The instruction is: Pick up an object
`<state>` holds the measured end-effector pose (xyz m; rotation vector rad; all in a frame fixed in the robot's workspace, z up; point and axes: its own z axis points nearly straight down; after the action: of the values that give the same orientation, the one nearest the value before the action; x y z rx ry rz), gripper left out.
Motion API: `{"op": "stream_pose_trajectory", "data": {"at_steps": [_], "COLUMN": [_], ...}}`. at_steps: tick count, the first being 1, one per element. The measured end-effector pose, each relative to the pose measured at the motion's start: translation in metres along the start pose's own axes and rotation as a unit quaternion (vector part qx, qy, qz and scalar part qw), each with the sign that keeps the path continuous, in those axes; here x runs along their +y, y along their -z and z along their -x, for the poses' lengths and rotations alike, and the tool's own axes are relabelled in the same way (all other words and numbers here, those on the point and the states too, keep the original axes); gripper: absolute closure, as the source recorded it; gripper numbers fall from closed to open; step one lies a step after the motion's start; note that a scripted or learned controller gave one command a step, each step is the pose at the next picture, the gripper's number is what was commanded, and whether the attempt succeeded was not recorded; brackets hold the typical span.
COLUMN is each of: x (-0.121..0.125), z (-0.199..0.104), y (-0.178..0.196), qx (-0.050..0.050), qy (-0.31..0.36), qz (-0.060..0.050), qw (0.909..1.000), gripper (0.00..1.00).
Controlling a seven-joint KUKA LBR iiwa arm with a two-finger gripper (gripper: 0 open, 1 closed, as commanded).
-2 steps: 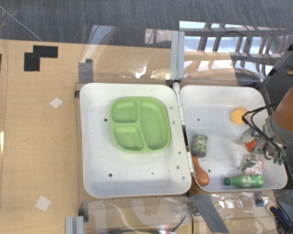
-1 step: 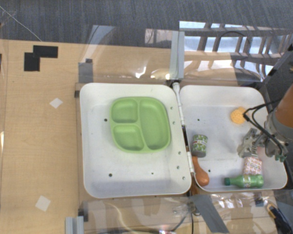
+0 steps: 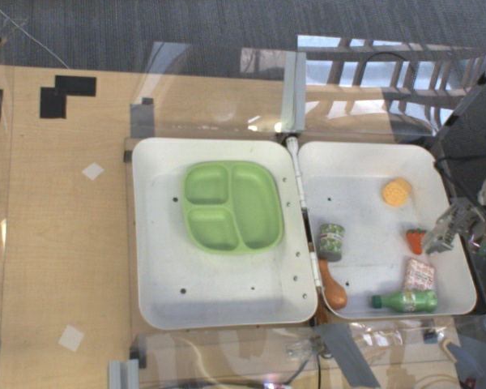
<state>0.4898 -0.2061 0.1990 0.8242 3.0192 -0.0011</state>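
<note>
1. Two white bins sit side by side on the desk; the left bin (image 3: pixel 158 298) holds a green divided plate (image 3: pixel 231 207), which can be left alone.
2. Near the right bin's (image 3: pixel 348 164) left wall, a small green can (image 3: pixel 331 241) stands above an orange-brown piece (image 3: pixel 333 290).
3. Farther right lie a yellow disc (image 3: pixel 396 192), a green bottle (image 3: pixel 405 301) and a pink packet (image 3: pixel 419 275).
4. A small red thing (image 3: pixel 416 238) lies just beside the end effector (image 3: pixel 439 237); whether it is gripped cannot be told, nor how far the end effector is open. A centred, straight descent is advised.
</note>
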Motion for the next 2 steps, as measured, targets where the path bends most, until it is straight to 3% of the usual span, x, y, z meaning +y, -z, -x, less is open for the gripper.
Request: {"op": "stream_pose_trajectory", "data": {"at_steps": [1, 2], "x": [0.026, 0.027], "z": [-0.017, -0.014], "y": [-0.026, -0.014], "qx": [0.003, 0.000], "qy": [-0.204, -0.200], "qz": [-0.001, 0.000], "qw": [0.9789, 0.9798], "gripper": [1.00, 1.00]}}
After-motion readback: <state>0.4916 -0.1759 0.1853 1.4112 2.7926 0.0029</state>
